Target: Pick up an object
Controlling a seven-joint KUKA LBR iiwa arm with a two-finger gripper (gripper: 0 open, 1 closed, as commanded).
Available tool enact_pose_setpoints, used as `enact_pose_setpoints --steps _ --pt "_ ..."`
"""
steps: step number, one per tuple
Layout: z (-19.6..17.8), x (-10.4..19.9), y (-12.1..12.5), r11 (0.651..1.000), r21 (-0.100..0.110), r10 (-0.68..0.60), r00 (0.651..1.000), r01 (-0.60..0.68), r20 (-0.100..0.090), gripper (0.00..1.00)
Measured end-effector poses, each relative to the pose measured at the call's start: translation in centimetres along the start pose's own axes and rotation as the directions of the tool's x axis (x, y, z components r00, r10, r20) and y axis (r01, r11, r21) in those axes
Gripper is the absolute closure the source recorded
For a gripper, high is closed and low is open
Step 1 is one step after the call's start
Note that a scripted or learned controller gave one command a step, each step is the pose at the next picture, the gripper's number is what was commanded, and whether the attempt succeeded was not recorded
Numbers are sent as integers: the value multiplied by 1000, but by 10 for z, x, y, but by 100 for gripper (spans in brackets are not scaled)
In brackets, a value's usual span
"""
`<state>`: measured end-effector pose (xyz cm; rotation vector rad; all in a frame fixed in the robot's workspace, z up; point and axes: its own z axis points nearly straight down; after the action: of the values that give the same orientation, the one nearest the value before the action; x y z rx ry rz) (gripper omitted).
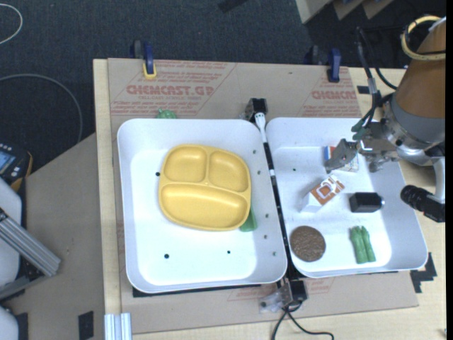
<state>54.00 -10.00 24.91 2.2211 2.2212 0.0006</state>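
The bench (212, 83) was a tan board with red lettering, clamped over dark carpet. Two shallow glossy white bins sat side by side on it. The left bin (141, 211) held a smooth yellow divided plate (205, 188), something green peeking from under its right edge. The right bin (403, 250) held a round brown speckled disc (308, 242), a small orange-and-white carton (325, 191), a black block (366, 202) and a green ridged piece (362, 244). My gripper (354, 154) hovered over that bin's far side; I couldn't tell its grip.
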Motion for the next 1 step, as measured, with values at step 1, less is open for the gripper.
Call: enact_pose_setpoints --steps 1 --pt "17 99 -21 1000 6 -10 1000 10 -5 0"
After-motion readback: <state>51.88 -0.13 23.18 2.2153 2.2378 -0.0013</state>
